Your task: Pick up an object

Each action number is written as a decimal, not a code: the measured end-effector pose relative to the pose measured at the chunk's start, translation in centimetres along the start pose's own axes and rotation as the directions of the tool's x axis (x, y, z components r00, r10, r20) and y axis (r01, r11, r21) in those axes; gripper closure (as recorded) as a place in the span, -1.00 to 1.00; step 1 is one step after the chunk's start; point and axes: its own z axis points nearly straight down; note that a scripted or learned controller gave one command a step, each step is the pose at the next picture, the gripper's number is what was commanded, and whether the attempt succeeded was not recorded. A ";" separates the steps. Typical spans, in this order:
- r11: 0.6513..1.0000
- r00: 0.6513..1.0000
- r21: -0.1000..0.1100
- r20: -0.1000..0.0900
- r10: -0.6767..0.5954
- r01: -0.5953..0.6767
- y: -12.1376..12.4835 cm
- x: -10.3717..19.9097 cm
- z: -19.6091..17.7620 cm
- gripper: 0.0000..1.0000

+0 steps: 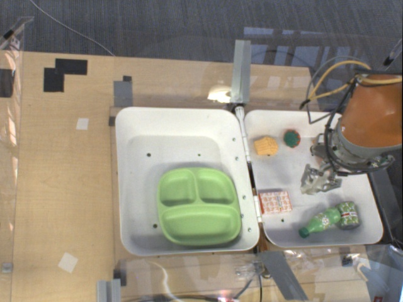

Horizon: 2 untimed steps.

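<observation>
Objects for picking lie scattered in the right bin; gripper (319, 180) sits low among them, and we cannot tell how it is set.

We see nothing gripped by it. Just left and below it lies a flat red-and-white patterned packet (275, 202); below it, a green plastic bottle (329, 219) on its side near the front wall. Further up we note a yellow knobbly corn-like piece (266, 146) and a small round green-and-red item (291, 138), apart from each other. Right shallow white bin (371, 231) touches the left shallow white bin (135, 131), which holds a green three-compartment plastic tray (199, 206). Arm (371, 121), orange-banded, enters from the right.
</observation>
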 end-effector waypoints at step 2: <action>0.459 0.459 0.004 -0.004 -0.888 0.888 4.6 4.3 4.8 1.00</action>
